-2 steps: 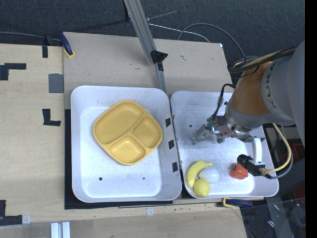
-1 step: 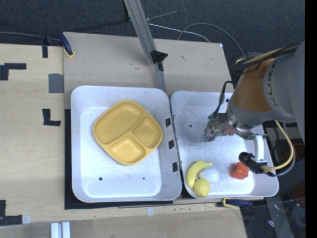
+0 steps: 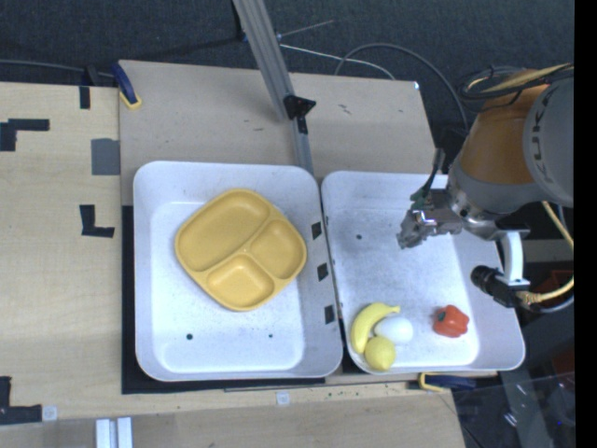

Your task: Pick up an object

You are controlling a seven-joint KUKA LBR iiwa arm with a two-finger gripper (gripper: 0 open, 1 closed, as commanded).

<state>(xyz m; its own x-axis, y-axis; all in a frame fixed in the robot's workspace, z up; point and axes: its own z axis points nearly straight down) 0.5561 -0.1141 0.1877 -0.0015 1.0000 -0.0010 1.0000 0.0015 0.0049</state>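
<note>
In the right bin (image 3: 373,203), a yellow banana (image 3: 367,321), a white egg-shaped object (image 3: 396,330) and a yellow lemon (image 3: 380,352) lie bunched at the near edge. A red pepper (image 3: 451,321) sits to their right. My gripper (image 3: 410,234) hangs above the middle of the right bin, well back from these objects, with nothing visible between its fingers.
A yellow three-compartment plate (image 3: 241,247) lies in the left bin (image 3: 159,278). A grey metal pole (image 3: 270,49) slants across the bench behind the bins. Cables (image 3: 527,297) hang by the arm on the right.
</note>
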